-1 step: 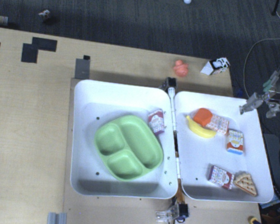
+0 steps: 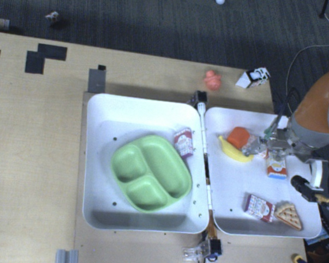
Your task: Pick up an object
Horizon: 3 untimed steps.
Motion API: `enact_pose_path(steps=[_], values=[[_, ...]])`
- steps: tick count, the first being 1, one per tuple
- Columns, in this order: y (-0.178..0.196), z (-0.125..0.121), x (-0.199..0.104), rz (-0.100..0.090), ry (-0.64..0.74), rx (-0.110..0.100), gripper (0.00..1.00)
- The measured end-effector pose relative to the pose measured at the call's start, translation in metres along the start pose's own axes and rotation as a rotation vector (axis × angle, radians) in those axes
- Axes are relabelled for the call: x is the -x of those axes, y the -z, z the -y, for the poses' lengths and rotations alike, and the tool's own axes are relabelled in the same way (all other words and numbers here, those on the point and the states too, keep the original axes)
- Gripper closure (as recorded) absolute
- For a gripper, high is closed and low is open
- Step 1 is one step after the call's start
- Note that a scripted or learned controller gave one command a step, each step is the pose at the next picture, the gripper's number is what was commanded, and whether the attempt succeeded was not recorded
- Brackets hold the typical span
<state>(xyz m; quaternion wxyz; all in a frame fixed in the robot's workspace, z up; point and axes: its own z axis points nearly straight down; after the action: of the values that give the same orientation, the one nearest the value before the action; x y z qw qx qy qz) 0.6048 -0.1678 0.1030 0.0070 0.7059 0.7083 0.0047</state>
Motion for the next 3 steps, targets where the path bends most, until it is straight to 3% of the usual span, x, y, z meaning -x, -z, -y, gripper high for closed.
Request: enact_pose_path(steps=[1, 2, 3], values=[[-0.013, -0.054, -0.037, -0.002, 0.005, -0.048, 0.00], [0.000, -0.053, -0.035, 0.000, 0.010, -0.054, 1.00], [0.117, -0.044, -0.112, -0.004, 0.003, -0.010, 1.00]])
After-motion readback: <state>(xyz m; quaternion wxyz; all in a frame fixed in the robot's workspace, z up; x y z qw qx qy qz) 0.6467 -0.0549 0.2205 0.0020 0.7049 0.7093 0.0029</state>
